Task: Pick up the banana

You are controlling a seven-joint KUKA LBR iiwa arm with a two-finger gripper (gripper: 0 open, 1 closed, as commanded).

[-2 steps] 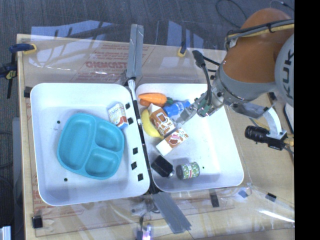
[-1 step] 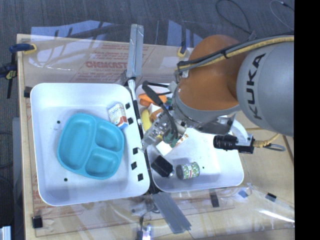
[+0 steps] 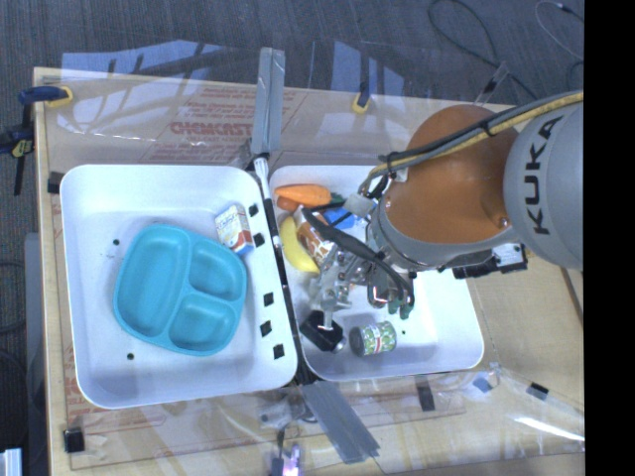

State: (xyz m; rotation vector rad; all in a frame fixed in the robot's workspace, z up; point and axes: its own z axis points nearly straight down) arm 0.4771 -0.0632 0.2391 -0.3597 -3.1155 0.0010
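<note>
The banana (image 3: 297, 247) is yellow and lies along the left wall of the right bin (image 3: 456, 340), partly covered by dark gripper parts. My gripper (image 3: 335, 278) hangs low in that bin, just to the right of the banana and slightly nearer the front. The grey arm with its orange band (image 3: 446, 181) hides the bin's back right part. I see nothing clearly held in the gripper.
An orange carrot-like piece (image 3: 303, 196) lies behind the banana. A green can (image 3: 374, 339) and a black object (image 3: 319, 331) sit near the right bin's front. The left bin (image 3: 84, 296) holds a blue divided plate (image 3: 182, 289) and a small carton (image 3: 232, 228).
</note>
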